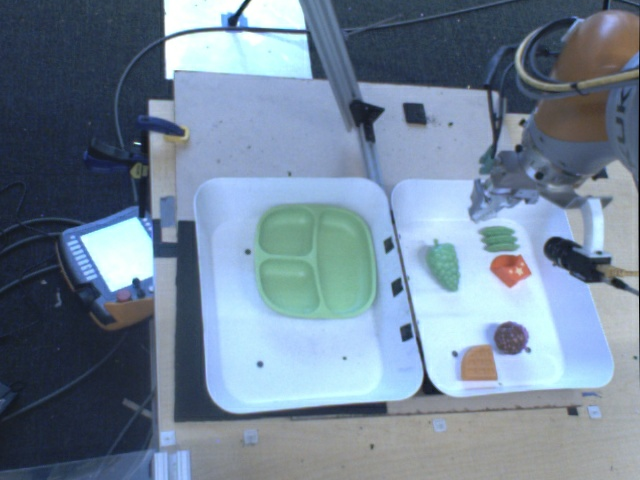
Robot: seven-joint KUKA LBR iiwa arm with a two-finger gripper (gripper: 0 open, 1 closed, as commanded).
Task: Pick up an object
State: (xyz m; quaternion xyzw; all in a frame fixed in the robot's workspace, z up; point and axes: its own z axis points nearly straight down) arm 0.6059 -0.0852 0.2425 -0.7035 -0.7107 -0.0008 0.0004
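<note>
A green tray point(316, 260) lies in the left bin point(225, 368). The right bin point(580, 368) holds small food pieces; the tool point(488, 204) hovers just above the pea pod point(498, 237), probably lining up; its opening I cannot tell.

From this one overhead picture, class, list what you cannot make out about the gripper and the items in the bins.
1. Gripper: small and blurred against the right bin; its grip cannot be judged.
2. Arm: cut off by the top and right edges.
3. Dark round item: too small to identify.
4. Orange piece and red piece: too small to tell what they are.
5. Green tray: its depth cannot be judged from this angle.
</note>
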